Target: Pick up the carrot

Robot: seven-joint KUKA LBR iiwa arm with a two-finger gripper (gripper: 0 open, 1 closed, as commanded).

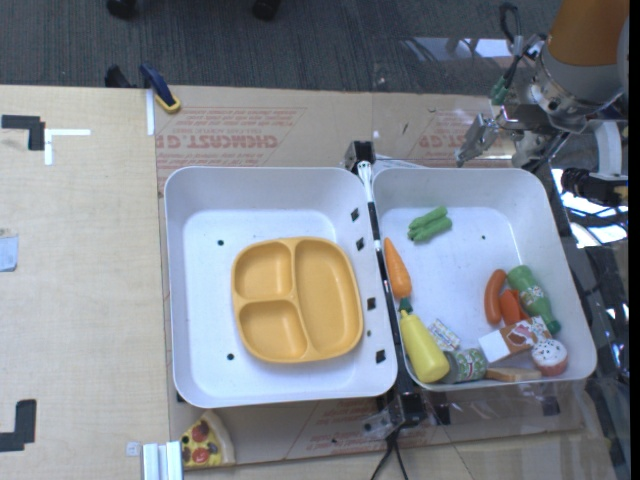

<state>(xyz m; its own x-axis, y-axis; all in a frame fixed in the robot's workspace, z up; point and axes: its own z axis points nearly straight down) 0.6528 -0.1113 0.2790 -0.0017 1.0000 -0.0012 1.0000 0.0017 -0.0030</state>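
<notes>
The carrot (397,268) is orange and tapered. It lies in the right bin (470,193), along its left wall, with the tip pointing to the far side. My gripper (497,140) hangs over the far rim of the right bin, well above and to the right of the carrot. It is open and nothing is between its fingers. The arm's orange band (590,13) is at the top right.
A yellow bottle (422,348) lies just in front of the carrot. Green pea pods (430,224) sit behind it, and several toy foods (520,313) crowd the bin's right front corner. A yellow divided plate (297,298) rests in the left bin (190,268).
</notes>
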